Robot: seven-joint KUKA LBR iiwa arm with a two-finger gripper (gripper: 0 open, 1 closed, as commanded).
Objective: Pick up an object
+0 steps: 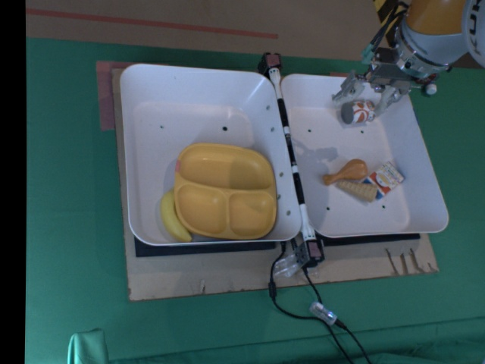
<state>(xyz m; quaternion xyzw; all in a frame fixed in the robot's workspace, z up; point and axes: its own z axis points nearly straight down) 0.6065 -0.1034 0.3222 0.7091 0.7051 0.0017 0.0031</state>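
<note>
My gripper [366,99] hangs over the far part of the right bin [424,203], fingers spread apart and open. A small grey, orange and white rounded object [358,112] lies on the bin floor just below and between the fingertips, with neither finger pressed against it. Nearer the front of the same bin lie a brown toy drumstick [346,172], a tan wedge-shaped piece [358,190] and a small white and orange carton [386,177], close together.
The left bin [144,105] holds a yellow divided plate [225,190] with a yellow banana [172,218] against its left front edge. A black hinge strip [290,154] runs between the bins. Cables [318,309] trail over the green cloth in front.
</note>
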